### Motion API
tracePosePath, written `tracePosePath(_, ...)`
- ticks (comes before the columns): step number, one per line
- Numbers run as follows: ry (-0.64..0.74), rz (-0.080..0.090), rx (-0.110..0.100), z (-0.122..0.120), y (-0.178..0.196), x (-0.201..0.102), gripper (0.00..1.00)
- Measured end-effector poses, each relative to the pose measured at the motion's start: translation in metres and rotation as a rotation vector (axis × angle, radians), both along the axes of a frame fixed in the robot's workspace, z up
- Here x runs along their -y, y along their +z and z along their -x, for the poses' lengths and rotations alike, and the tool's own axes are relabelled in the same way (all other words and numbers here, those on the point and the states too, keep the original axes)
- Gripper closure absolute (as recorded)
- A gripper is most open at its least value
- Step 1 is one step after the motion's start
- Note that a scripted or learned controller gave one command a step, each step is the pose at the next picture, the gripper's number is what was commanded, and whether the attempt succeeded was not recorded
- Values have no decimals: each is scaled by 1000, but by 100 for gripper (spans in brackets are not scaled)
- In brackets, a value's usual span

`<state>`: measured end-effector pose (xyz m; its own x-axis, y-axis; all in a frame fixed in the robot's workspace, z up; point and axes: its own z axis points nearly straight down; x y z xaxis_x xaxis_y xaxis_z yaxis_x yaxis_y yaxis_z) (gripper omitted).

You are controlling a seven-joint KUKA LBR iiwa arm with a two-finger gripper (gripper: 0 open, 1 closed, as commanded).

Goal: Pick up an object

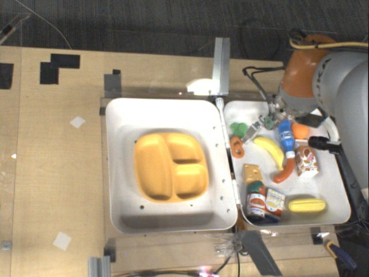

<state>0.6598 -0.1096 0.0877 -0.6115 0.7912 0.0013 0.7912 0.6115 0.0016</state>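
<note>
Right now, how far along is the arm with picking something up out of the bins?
Nothing looks lifted yet. The gripper is low in the right bin, beside the banana and blue bottle, with nothing visibly between its fingers. The grasp and the lift remain. The yellow tray sits in the left bin.

A yellow divided tray (170,166) lies mid left bin (115,172). In the right bin (340,203), the gripper (258,127) hangs near the far edge, above a banana (270,150), beside a green toy (238,129); a corn cob (306,204) lies at the near right corner.
</note>
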Motion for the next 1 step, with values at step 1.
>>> tracePosePath(1, 0, 0, 0, 0, 0, 0, 0)
